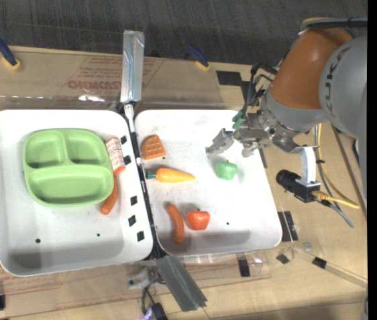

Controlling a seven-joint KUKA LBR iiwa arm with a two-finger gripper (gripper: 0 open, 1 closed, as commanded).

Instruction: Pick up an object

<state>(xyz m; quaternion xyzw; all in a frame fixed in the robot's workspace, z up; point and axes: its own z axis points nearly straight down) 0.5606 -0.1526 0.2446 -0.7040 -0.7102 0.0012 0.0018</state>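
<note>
My gripper (233, 147) hangs over the back right part of the right bin (261, 205). It is open, with nothing between its fingers. A small green toy vegetable (226, 171) lies just in front of and below it, apart from the fingertips. Further left in the same bin lie a yellow-orange carrot (172, 175) and an orange waffle-like piece (152, 147). Near the front lie a red tomato (199, 219) and a red-orange sausage (175, 223), side by side.
The left bin (8, 232) holds a green divided tray (68, 165). A small white-and-red cylinder (114, 153) and an orange sausage (110, 195) lie by the tray's right side. A divider wall (138, 199) separates the bins.
</note>
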